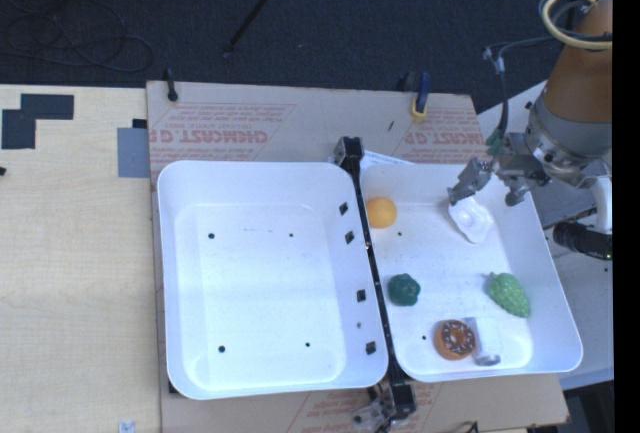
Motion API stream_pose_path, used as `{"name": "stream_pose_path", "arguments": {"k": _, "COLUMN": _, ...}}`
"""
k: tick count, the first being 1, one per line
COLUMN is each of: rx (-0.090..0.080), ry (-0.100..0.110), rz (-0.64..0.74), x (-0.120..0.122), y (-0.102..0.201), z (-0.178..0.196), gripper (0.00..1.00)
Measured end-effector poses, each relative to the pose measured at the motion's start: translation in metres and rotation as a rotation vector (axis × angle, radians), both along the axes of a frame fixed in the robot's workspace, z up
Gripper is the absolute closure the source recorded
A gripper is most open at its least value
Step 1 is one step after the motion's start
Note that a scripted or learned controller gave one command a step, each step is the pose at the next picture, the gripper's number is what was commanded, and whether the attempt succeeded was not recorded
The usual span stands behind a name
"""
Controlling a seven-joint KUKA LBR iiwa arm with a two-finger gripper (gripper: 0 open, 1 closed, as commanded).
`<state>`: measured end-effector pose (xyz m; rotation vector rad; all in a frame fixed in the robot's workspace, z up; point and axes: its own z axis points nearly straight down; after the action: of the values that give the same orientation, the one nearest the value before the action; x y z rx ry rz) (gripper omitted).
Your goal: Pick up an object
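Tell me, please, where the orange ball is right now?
The orange ball lies in the right bin, near its upper left corner beside the divider, above the dark green object.

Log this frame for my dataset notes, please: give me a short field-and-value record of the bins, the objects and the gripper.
bins: left bin and right bin, side by side
right bin contents: orange ball, dark green object, light green object, doughnut-like toy, white object
gripper: above the right bin's far side, fingers spread
nearest object: white object, just below the fingers
held: nothing seen between the fingers
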<state>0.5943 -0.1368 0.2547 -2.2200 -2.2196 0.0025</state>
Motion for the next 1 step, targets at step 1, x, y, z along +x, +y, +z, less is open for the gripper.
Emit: {"name": "stream_pose_path", "arguments": {"k": 1, "rx": -0.001, "ry": -0.001, "rz": -0.004, "x": -0.0626, "y": -0.0291, "z": 0.0373, "gripper": 0.0}}
